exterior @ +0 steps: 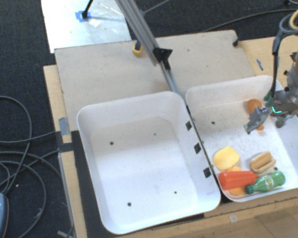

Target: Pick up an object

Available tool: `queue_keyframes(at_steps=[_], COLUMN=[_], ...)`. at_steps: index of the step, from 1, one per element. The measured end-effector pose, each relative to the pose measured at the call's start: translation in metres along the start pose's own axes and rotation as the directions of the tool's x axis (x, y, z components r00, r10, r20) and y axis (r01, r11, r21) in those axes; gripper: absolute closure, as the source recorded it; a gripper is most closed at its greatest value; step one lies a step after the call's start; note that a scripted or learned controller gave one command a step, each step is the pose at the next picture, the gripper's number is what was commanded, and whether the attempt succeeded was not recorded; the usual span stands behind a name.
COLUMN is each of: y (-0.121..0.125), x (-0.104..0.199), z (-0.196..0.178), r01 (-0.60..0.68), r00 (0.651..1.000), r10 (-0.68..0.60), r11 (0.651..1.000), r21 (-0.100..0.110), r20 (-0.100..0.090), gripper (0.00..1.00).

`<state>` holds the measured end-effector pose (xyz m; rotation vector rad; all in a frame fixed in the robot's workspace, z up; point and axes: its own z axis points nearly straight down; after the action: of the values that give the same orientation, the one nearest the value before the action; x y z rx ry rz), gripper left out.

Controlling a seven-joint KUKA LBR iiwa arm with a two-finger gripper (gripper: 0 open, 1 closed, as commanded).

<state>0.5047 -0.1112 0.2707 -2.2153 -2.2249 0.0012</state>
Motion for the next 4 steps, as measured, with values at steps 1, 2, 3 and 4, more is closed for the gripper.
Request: queue_keyframes(at_steps=[1, 2, 3, 4], y=[0.001, -0.003, 0.001, -0.003], x=[0.0, 0.009, 0.006, 0.004], z=[-0.002, 0.053, 0.097, 0.159], r01=[-0.002, -0.003, -0.004, -0.004], r00=[1.0, 1.0, 1.0, 1.0], r10=[0.002, 0.003, 0.004, 0.004], r11=[1.0, 1.0, 1.0, 1.0], r21=[-0.004, 0.001, 0.002, 0.004], r20=[0.001, -0.001, 0.0, -0.001], gripper=[0.0, 0.0, 0.0, 0.0])
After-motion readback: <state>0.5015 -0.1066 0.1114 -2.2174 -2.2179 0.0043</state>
